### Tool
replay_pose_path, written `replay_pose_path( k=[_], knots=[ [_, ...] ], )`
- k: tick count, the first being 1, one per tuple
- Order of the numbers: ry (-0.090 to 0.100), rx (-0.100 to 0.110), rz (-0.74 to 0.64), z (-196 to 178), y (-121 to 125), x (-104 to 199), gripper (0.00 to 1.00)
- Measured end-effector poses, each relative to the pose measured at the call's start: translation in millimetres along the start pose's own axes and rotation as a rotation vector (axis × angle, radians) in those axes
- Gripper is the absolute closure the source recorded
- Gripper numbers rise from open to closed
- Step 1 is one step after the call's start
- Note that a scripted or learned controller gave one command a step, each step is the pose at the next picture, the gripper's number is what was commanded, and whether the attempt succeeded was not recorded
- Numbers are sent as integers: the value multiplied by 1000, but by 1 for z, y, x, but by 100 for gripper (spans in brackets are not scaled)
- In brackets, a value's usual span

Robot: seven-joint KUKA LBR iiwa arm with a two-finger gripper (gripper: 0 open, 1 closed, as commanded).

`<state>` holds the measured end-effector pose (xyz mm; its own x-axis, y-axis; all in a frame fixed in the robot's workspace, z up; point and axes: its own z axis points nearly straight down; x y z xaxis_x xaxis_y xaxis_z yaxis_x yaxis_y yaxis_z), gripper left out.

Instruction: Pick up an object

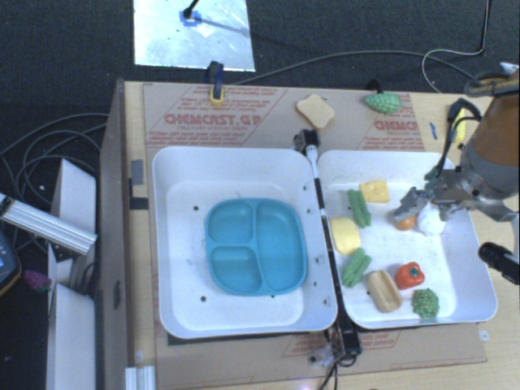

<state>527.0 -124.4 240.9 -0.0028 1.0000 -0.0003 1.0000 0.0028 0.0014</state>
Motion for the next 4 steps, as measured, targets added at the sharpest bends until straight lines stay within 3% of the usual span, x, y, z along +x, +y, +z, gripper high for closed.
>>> replay_pose_path(
  k=[1, 2, 3, 4],
  knots=[
    [1, 4, -1, 101, 56, 4, 0],
    [-2, -10, -2, 151, 116, -6, 0],
    [-2, -4, 1, 112, 142, -48, 0],
    [2, 0, -3, 128, 108, 28, 0]
  ],
)
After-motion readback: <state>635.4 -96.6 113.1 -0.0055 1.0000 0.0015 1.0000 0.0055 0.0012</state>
